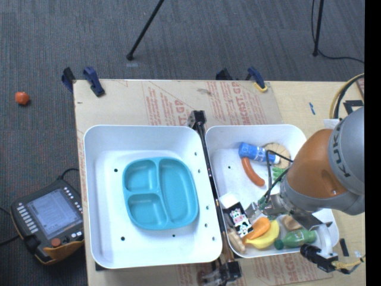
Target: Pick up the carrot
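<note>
A teal divided tray (159, 192) lay in the left bin (95, 159), left of the right bin (217, 137). Inside the right bin, a black-and-white carton (238, 217) stood near its front left corner. The carrot (260, 227) lay just right of the carton, touching a banana (268, 238). A red sausage (252, 171) and a blue bottle (253, 152) lay toward the back. The gripper (266, 207) hovered just above the carrot; whether it was released or clenched could not be told. A green item (294, 238) lay at the front right.
</note>
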`<state>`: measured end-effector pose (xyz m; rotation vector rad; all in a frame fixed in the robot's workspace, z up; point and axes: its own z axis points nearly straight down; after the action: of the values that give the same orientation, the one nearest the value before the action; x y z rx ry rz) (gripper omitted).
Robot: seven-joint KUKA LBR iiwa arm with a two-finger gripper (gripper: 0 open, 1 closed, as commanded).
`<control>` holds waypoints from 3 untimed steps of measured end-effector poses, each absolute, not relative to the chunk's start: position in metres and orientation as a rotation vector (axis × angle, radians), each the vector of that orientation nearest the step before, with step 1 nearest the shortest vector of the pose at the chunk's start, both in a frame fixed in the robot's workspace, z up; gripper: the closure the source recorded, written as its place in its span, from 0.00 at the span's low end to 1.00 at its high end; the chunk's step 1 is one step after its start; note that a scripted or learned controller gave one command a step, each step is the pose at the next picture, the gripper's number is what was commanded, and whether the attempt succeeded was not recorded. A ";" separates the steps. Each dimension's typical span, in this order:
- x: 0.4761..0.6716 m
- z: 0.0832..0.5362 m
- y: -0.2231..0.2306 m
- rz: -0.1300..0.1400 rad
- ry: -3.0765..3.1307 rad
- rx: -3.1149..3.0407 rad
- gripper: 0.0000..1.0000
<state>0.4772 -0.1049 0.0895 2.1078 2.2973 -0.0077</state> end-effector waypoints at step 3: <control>0.572 0.087 -0.108 -0.006 1.559 2.733 0.00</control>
<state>0.5722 -0.1085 0.0870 2.7326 1.5586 -0.0058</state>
